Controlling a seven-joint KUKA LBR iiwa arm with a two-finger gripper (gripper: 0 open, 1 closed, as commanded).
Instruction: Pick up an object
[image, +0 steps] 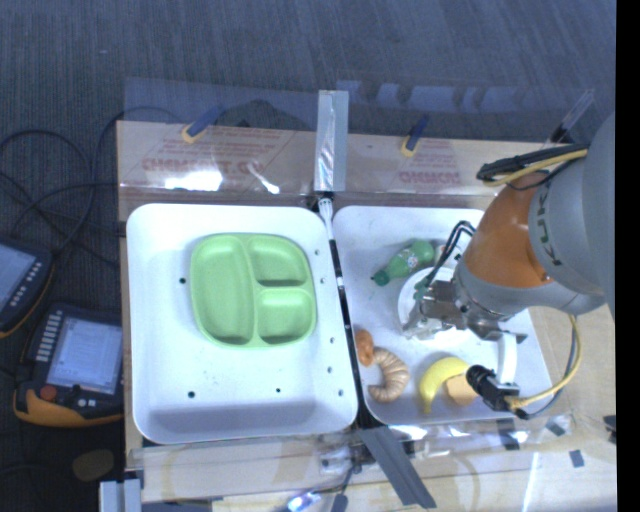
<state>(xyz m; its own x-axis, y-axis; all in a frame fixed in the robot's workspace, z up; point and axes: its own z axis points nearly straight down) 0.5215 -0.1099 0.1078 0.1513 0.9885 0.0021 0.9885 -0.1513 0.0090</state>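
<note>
Four light things sit right of centre: bottle (405, 260), croissant (388, 374), banana (438, 379), plate (425, 305). End effector (432, 308) state unclear; the croissant's firm middle looks easiest to grasp.

Hiding most of a round white thing (412, 296) under the metal gripper (432, 312), with fingers too small and dark for telling apart. Covering the right white bin's (345, 262) far side with the big grey and orange arm (530, 240), running off the right edge.
</note>
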